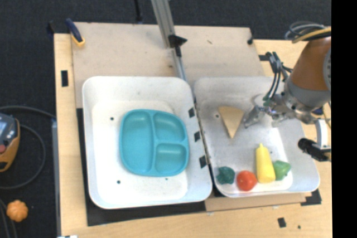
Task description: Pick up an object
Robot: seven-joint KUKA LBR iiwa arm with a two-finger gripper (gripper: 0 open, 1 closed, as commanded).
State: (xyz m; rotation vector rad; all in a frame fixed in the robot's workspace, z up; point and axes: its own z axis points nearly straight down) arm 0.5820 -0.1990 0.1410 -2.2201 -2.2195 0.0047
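In the right bin (pixel 240 89), a tan wedge-shaped piece (pixel 231 119) lies near the middle. Along that bin's near edge sit a yellow corn-like piece (pixel 264 163), a green piece (pixel 281 168), a red round piece (pixel 246 180) and a dark green piece (pixel 225 175). My gripper (pixel 255 116) hangs low over the right bin, just right of the tan wedge and close to its edge. The grey arm with its orange band (pixel 310 67) reaches in from the right. Nothing is visibly held.
The left bin (pixel 100 120) holds a teal divided plate (pixel 154 142). A metal post (pixel 160 3) rises behind the bins. A small orange object (pixel 17 209) lies off the bench at the lower left. Cables (pixel 276 72) hang near the wrist.
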